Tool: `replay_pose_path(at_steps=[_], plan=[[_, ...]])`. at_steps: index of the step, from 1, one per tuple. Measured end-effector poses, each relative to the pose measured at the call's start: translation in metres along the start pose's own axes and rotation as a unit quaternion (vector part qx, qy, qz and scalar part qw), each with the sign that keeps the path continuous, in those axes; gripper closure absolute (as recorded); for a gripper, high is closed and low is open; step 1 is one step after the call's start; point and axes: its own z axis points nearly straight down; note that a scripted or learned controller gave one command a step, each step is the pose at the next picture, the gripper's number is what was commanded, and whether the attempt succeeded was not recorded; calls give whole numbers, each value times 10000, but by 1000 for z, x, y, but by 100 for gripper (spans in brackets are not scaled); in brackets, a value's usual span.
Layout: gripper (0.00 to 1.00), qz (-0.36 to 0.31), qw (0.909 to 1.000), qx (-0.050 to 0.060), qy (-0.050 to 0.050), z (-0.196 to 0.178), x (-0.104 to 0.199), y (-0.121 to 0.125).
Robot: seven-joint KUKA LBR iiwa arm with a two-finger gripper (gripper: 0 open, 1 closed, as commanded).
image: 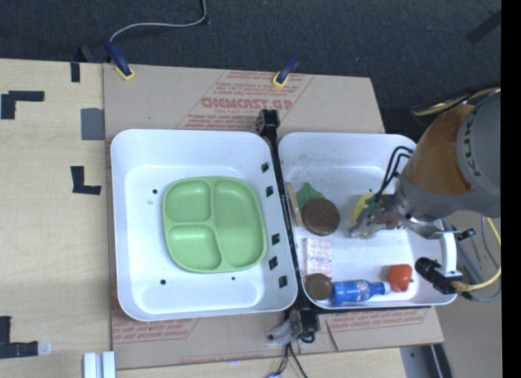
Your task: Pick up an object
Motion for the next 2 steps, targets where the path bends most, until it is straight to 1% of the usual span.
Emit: replay_pose_path(at_steps=[1, 2], plan=[[0, 0, 10000, 2, 1, 0, 0, 0], [0, -14, 10000, -6, 14, 10, 47, 54]])
